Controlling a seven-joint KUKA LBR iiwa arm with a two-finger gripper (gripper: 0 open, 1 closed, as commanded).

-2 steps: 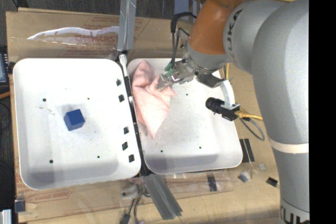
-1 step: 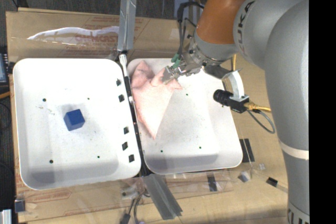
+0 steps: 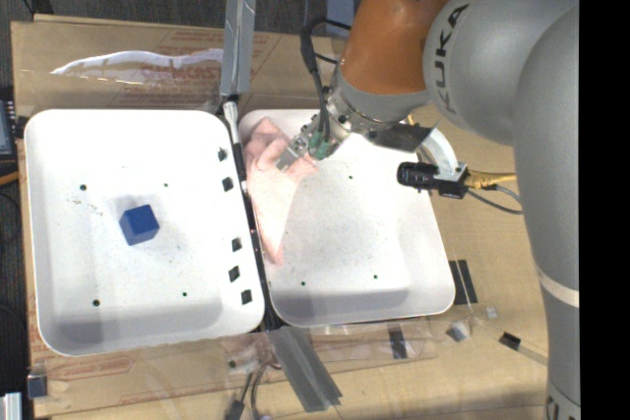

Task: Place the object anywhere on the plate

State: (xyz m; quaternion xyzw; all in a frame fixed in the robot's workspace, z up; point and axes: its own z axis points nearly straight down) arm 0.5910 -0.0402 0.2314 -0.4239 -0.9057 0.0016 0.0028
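Right, starting at the left: the left bin (image 3: 59, 310) holds one small blue cube (image 3: 140, 223), sitting flat on the floor a little left of the bin's middle. It is as wide as it is long, so no long axis to call, and its edges are turned slightly off the bin walls. It has plenty of bare white floor on every side and is well apart from all four walls. Moving across, a row of black clips (image 3: 235, 246) runs down the seam where the two bins meet. Just past it, in the right bin (image 3: 374, 251), a pale pink shape (image 3: 268, 202) lies tight along the left wall, its long axis running top to bottom. It is washed out against the white, its outline is hard to trace, and I cannot say for certain that it is the plate. Over its upper end hangs the gripper (image 3: 300, 155), and the wrist covers what lies under it; whether it is released or clamped on anything, I cannot tell. The arm (image 3: 492, 44) with its orange band (image 3: 394, 34) hides the bin's top right corner and is cut off at the right. The right bin's middle and lower floor lie open.
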